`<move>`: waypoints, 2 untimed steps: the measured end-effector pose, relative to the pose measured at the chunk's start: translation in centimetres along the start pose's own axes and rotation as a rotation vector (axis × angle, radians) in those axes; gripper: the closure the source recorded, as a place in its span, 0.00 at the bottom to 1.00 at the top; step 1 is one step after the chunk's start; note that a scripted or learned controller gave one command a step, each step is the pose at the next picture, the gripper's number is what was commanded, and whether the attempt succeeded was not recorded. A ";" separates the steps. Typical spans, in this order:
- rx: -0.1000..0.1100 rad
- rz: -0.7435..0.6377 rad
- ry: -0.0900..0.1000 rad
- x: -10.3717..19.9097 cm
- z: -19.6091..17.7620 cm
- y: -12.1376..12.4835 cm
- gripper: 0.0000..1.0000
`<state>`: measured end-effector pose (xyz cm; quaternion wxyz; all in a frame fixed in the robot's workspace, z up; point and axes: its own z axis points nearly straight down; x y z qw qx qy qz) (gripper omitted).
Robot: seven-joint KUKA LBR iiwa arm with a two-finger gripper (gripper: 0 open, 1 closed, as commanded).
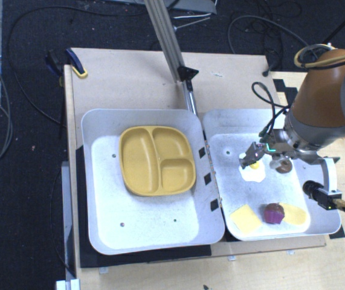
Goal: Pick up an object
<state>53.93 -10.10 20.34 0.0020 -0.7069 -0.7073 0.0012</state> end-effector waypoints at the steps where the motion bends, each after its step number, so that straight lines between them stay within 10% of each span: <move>1: -0.004 0.000 0.000 0.0 -0.2 0.1 0.00; 2: -0.004 0.002 -0.001 -0.1 6.0 0.3 0.00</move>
